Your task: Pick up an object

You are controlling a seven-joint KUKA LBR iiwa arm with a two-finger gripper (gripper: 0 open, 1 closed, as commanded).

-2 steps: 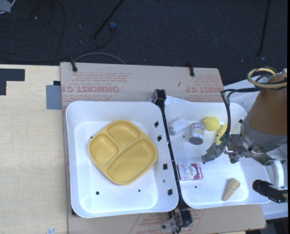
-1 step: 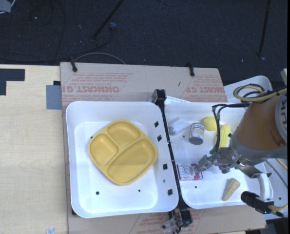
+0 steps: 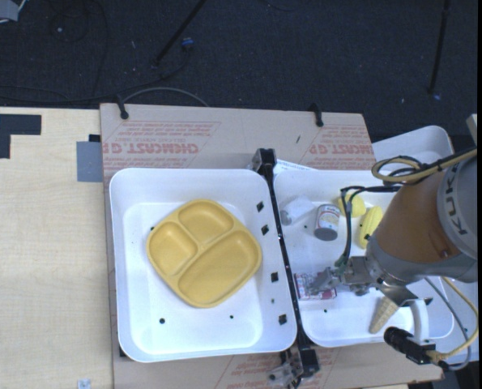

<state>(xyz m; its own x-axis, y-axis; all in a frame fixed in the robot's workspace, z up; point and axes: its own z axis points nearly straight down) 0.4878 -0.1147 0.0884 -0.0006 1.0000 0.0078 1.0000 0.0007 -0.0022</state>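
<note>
The right bin [image 3: 338,337] holds several small objects. A small grey can [image 3: 327,221] lies near its middle, with a yellow object [image 3: 364,214] to its right, partly behind the arm. A clear plastic piece [image 3: 288,214] lies by the divider. A flat pink and white packet [image 3: 313,287] rests low on the left side. A tan cone [image 3: 381,314] lies near the front edge under the wrist. My gripper [image 3: 334,277] hangs low over the bin, right beside the packet's right end. The arm's body hides the bin's right part.
The left bin [image 3: 135,298] carries a yellow divided plate [image 3: 205,252]. A black divider [image 3: 278,250] runs between the two bins. Cables loop around the arm's orange band [image 3: 415,217]. Cardboard lies under both bins, and a wooden bench top stretches to the left.
</note>
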